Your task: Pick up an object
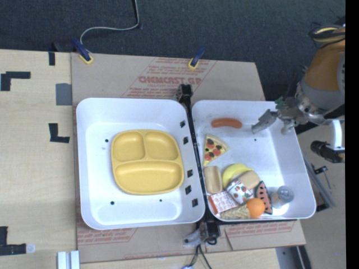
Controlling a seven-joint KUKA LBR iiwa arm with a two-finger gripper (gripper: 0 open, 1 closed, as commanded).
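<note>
Far to the left of my jaws, the left bin [90, 167] holds a yellow divided plate [147, 162], lying flat in the middle. Nearer to me, across the black hinge line, the right bin [291, 167] carries the toy food. A pizza slice [213, 148] lies left of and below my jaws, and a red sausage [226, 123] lies just to their left, apart from them. Further below sit a bread piece [212, 179], a yellow banana [235, 173], a small printed packet [240, 192], a watermelon slice [263, 196], an orange [255, 207] and a grey round lid [285, 194], crowded in the bin's near corner. My jaws [274, 121] hang over the bin's upper right part, spread apart, with nothing between them. The bench [33, 150] lies beneath both bins.
</note>
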